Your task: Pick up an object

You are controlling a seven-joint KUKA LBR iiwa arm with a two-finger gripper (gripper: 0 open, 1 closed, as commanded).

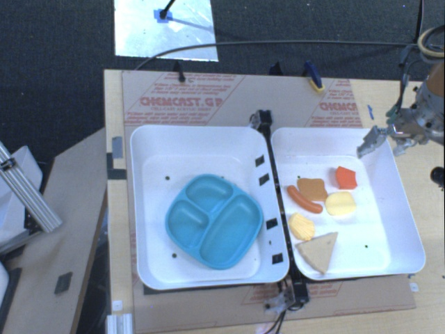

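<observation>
I am holding the gripper (372,143) at the two o'clock corner of the right bin (400,207), above the floor; this is the approach step, nothing gripped. Whether it is set wide or narrow, I cannot tell. The nearest candidate, the red block (346,177), is lying at seven o'clock from it (beside the yellow round piece (341,204)). Next move, in my judgement: translating over the block, then descending.

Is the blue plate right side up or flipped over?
Right side up: the blue plate shows its three hollow sections facing upward, lying flat in the left bin.
</observation>
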